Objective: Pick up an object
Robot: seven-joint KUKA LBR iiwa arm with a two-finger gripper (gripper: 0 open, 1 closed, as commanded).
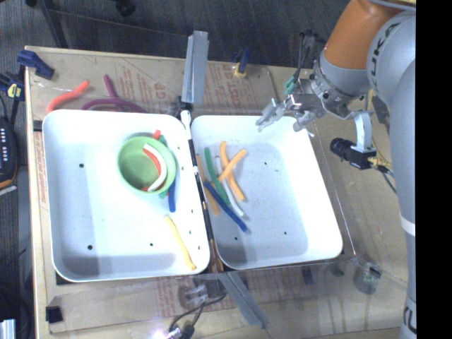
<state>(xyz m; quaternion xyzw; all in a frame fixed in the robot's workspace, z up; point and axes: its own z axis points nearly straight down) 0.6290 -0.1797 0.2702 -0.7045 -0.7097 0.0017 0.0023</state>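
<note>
My gripper (284, 116) hangs over the back edge of the right bin (282, 239), fingers spread apart with nothing between them. A heap of thin sticks (224, 179), orange, green, blue and white, lies in the left part of that bin, down and to the left of the gripper. In the left bin (85, 232) sits a green bowl (145, 164) holding a red and a white piece. Beside the bowl lie a blue stick (171, 196) and a yellow stick (181, 242).
Behind the left bin lie an orange stick (67, 96) and a purple loop (109, 103) on the bench. A grey post (194, 66) stands at the back between the bins. Blue clamps sit at the bench's back edge.
</note>
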